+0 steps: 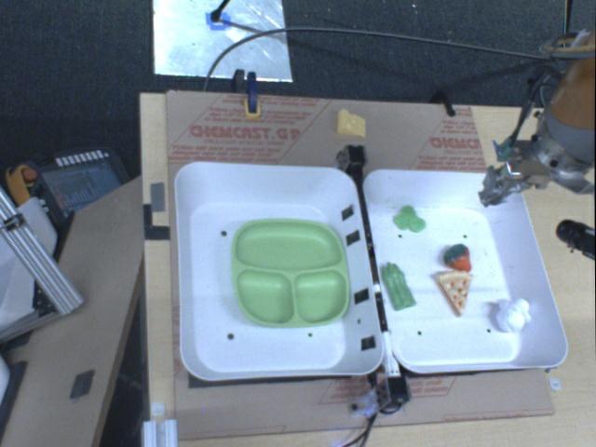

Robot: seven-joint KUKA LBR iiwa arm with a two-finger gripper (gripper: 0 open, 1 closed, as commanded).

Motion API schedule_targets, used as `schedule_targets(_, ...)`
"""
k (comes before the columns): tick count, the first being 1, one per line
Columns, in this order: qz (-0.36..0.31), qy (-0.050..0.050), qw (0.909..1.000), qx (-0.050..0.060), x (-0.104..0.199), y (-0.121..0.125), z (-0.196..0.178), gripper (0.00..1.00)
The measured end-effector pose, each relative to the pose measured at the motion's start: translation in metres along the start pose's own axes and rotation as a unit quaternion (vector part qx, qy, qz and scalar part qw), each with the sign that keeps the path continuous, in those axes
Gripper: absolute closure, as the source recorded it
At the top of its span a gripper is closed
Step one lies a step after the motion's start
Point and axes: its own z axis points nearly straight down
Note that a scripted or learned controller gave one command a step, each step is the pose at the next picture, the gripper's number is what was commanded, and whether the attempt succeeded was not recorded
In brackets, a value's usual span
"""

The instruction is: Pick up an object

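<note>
Above the right bin's far right corner: the gripper (494,190), one of it, hanging off the grey arm (568,138) that comes in from the right edge.
Gripper state: too small and dark to judge; whether it is parted or closed I cannot tell, and nothing is seen held in it.
Bins: two white ones side by side; the right bin (535,277) lies under and to the left of the gripper, the left bin (200,250) well off to the gripper's left.
Things in the right bin: five, all apart from the gripper.
Green leafy piece (408,219): one, nearest of the five, left of the gripper and slightly nearer the camera.
Red and green piece (456,255): one, toward the camera from the gripper, a little left.
Pizza slice (455,291): one, just beyond the red and green piece, touching or nearly touching it.
Green ridged piece (398,286): one, left of the pizza slice, near the bin's left wall.
White crumpled piece (511,314): one, farthest toward the camera, almost straight below the gripper in the picture.
Green divided tray (287,271): one, three compartments, in the left bin, far left of the gripper.
Yellow block (351,123): one, on the brown board behind the bins, left of the gripper and farther from the camera.
</note>
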Motion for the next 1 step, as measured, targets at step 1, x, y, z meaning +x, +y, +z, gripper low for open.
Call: schedule_targets(1,-0.003,0.002,1.0000,0.003,0.0622,-0.0013,-0.0015,1.00)
